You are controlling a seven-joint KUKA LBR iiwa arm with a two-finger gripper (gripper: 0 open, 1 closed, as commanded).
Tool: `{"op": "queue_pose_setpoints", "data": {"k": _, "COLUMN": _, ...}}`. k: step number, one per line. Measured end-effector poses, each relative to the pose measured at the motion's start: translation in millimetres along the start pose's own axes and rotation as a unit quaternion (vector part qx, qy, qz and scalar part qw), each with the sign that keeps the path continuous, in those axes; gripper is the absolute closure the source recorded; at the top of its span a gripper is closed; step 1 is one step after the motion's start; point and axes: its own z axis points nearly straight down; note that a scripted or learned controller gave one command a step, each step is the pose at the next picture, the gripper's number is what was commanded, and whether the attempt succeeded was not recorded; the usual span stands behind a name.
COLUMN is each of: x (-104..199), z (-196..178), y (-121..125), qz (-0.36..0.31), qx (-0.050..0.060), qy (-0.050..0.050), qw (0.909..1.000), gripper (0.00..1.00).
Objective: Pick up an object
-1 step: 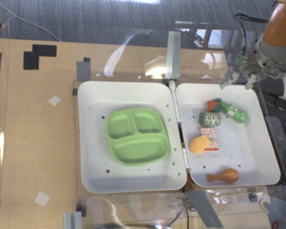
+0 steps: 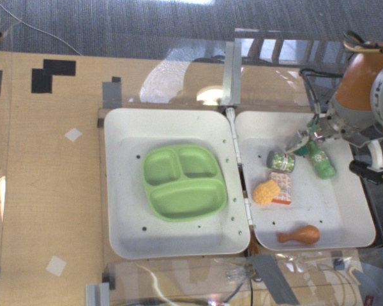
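Gripper: the two-finger gripper (image 2: pixel 313 134) sat low over the far right part of the right bin, its tip just beside the top of the green bottle; whether it was released or clenched could not be told.
Arm: the grey arm with its orange band (image 2: pixel 360 85) came in from the right, above the right bin's far right corner.
Green bottle: a small green plastic bottle (image 2: pixel 322 161) lay tilted on the bin floor, directly near of the gripper tip; contact between them could not be told.
Green can: a short green-patterned can (image 2: pixel 282 162) lay on its side, left of the bottle and near it.
Yellow piece: a bumpy yellow-orange toy food piece (image 2: pixel 265 192) rested near of the can, touching a small white and red packet (image 2: pixel 282 189) on its right.
Drumstick: a brown toy chicken drumstick (image 2: pixel 300 235) lay by the near wall, well apart from the others.
Right bin: shallow white bin (image 2: pixel 360 225) held all five items.
Left bin: shallow white bin (image 2: pixel 124 171) held a light green divided plastic tray (image 2: pixel 185 182) at its middle.
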Motion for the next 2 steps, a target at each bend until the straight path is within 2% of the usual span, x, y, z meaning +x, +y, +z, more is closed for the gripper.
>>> {"op": "queue_pose_setpoints", "data": {"k": 1, "x": 0, "z": -9, "y": 1, "qz": -0.001, "qx": 0.001, "qy": 0.0, "qw": 1.0, "gripper": 1.0}}
{"op": "queue_pose_setpoints", "data": {"k": 2, "x": 68, "z": -87, "y": -13, "qz": -0.064, "qx": 0.0, "qy": 0.0, "qw": 0.998, "gripper": 1.0}}
